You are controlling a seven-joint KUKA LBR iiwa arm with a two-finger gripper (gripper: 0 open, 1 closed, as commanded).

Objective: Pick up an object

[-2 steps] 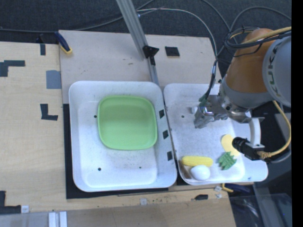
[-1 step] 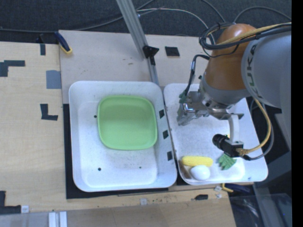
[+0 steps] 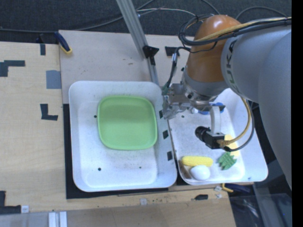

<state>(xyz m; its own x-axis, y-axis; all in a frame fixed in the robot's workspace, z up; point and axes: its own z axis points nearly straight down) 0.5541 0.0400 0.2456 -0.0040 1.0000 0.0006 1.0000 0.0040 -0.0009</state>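
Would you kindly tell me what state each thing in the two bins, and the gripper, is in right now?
green plate: flat, right way up, nothing on it, in the left bin.
corn cob: on its side, near edge of the right bin.
white egg: resting right beside the corn cob.
green toy: lying loose, untouched.
gripper: over the right bin's far left; any hold hidden.

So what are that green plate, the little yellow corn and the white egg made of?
Green plate: likely plastic; uniform matte colour, soft rounded rim.
Yellow corn: probably toy plastic or rubber; too evenly coloured to be real.
White egg: smooth, slightly glossy, likely plastic; I can't be sure.
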